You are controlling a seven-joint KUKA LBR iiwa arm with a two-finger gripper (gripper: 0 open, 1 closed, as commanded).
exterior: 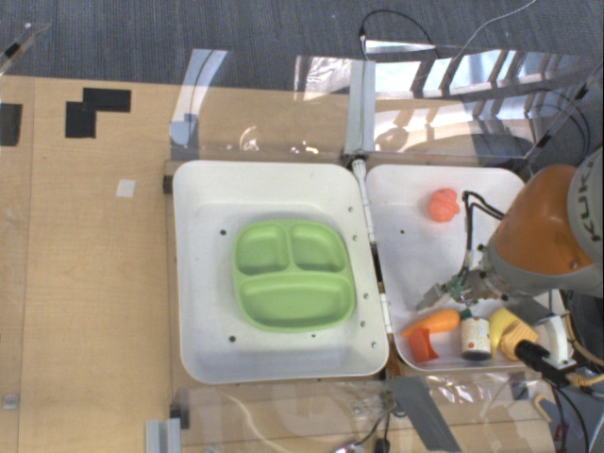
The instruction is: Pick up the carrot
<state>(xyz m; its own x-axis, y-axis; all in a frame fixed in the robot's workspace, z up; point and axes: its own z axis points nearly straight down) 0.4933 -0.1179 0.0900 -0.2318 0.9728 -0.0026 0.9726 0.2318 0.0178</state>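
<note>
The carrot [434, 324], a short orange piece, lies near the front edge of the right bin [401, 253]. My gripper [442, 296] hangs low over the bin, just behind and slightly above the carrot; I cannot tell whether it touches it. The grey arm with its orange band [538, 232] reaches in from the right and covers the bin's right part.
A darker orange-red chunk [422, 345] sits against the carrot's front. To its right lie a small white and yellow bottle [476, 338] and a yellow object [510, 330]. A pink-orange lump [444, 205] rests at the bin's back. A green divided plate [293, 275] lies in the left bin [203, 253].
</note>
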